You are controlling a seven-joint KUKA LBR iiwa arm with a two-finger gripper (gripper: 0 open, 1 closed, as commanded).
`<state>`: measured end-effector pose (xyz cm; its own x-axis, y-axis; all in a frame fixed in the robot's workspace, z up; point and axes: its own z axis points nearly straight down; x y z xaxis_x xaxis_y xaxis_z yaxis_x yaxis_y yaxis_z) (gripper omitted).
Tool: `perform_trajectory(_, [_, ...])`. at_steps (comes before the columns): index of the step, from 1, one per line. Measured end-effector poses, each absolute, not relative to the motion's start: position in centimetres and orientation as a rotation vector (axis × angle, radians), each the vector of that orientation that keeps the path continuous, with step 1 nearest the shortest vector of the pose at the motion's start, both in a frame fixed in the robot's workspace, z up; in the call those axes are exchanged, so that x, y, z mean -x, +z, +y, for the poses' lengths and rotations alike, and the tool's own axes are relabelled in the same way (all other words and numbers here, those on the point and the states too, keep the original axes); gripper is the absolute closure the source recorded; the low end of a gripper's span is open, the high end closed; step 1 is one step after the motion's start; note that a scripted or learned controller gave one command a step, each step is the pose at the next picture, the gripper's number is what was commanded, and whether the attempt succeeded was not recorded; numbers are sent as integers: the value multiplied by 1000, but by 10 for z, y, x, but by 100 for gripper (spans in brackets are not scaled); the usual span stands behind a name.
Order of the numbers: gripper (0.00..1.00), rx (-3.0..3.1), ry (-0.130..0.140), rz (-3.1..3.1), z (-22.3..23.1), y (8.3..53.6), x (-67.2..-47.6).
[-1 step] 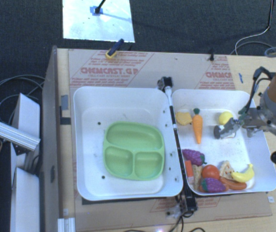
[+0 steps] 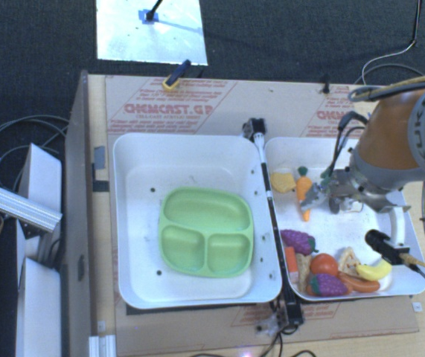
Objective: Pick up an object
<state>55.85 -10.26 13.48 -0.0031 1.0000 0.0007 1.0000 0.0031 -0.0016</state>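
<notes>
At the bottom right of the frame, a heap of toy food crowds the near corner of the right bin: a purple grape bunch, a red tomato, a yellow banana and an orange slice of something lying just beside them. A second purple cluster sits a little higher, near the divider between the two bins.

My gripper hangs low over the upper part of that right bin, at center right of the frame, my grey arm and its orange band reaching in from the right edge. The fingertips appear to be parted slightly, with nothing visibly between them; the view is too small to make that certain. Just beside the tips lies a toy carrot, orange with a green top, and next to it, toward the divider, a pale yellow piece I cannot name.

I judge this to be the approach step: I am lined up near the carrot but have not closed on it. The next move calls for a short shift toward the carrot, a drop until the fingers straddle its body, and a firm close before any lift.

In the left bin, center of the frame, a green compartment tray lies flat, well apart from my work.
</notes>
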Motion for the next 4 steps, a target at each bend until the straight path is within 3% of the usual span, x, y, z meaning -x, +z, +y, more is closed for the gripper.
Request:
perform_trajectory(1, [0, 2226, -2, -2225, -86, 99, -518])
perform_trajectory(2, [0, 2220, -2, -2225, -93, 85, -567])
perform_trajectory(3, [0, 2220, 0, -2223, -103, 84, -532])
perform_trajectory(4, [0, 2218, -3, -2226, -90, 85, -576])
